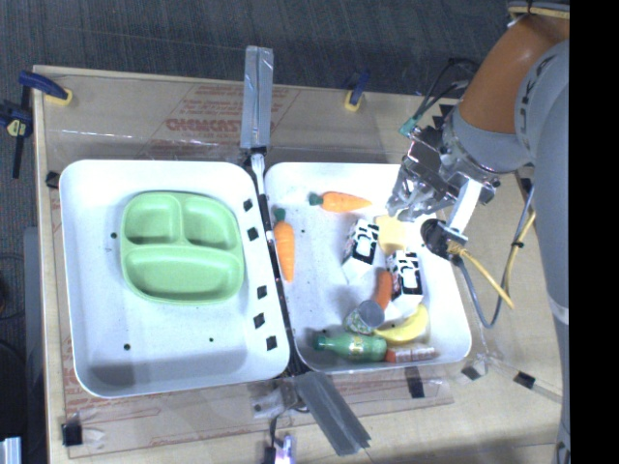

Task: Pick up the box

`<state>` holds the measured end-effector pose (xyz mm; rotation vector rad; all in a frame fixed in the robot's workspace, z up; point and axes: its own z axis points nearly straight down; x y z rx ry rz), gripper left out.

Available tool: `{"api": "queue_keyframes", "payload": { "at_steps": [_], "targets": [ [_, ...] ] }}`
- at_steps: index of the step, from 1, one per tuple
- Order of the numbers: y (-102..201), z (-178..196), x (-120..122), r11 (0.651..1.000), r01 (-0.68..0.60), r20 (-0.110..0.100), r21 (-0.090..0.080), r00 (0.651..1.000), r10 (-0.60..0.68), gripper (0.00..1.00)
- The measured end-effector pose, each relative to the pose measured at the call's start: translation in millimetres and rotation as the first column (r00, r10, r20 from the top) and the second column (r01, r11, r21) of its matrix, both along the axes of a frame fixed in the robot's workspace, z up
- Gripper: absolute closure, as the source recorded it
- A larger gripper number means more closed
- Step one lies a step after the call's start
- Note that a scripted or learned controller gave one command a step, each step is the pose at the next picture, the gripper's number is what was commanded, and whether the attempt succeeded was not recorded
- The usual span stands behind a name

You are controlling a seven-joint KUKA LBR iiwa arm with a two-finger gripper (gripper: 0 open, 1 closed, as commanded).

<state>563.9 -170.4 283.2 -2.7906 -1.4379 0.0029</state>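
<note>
A black-and-white printed box (364, 243) lies in the right bin (314, 309), near its middle. A second box with the same print (409, 273) lies lower right of it. Between them sits a pale yellow block (392, 232). My gripper (413, 204) hangs over the bin's upper right part, just above the yellow block and up-right of the first box. Nothing is visibly held in it.
The right bin also holds two carrots (344, 201) (284, 247), a banana (410, 326), a green bottle (350, 345), a grey round lid (368, 314) and a small orange piece (385, 289). A green divided plate (182, 246) lies in the left bin (97, 346).
</note>
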Motion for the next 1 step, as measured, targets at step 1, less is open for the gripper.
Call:
{"api": "queue_keyframes", "payload": {
  "at_steps": [1],
  "targets": [
    [0.8, 9.5, 0.4, 1.000, -0.008, -0.003, 0.001, 1.000, 0.008, 1.00]
  ]
}}
